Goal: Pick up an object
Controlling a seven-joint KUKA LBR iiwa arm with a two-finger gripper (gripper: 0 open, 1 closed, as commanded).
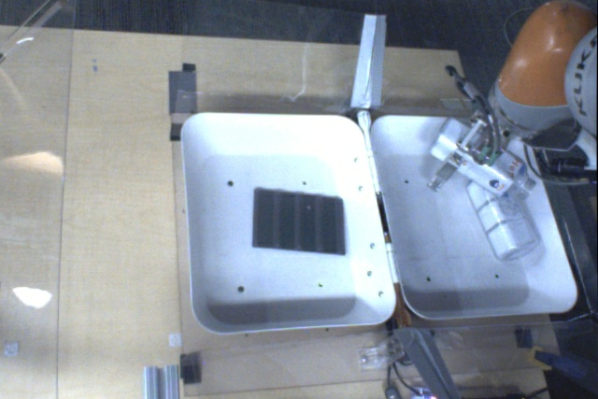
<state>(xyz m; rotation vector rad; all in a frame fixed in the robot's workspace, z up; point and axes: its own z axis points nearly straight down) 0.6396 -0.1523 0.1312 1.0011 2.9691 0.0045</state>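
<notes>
A dark ribbed rectangular pad (pixel 299 221) lies flat in the middle of the left bin (pixel 210 163). A clear plastic cup-like object (pixel 506 225) lies on its side in the right bin (pixel 420 266), toward the right wall. My gripper (pixel 467 159) hangs over the upper part of the right bin, just up and left of the clear object's near end. The orange band of the arm (pixel 547 51) sits behind it at the upper right. I cannot make out whether the gripper touches the clear object.
A grey metal post (pixel 371 61) stands at the back where the two bins meet. Cables (pixel 561 165) run along the right bin's right side. The wooden bench (pixel 103 229) spreads out to the left under a clear sheet.
</notes>
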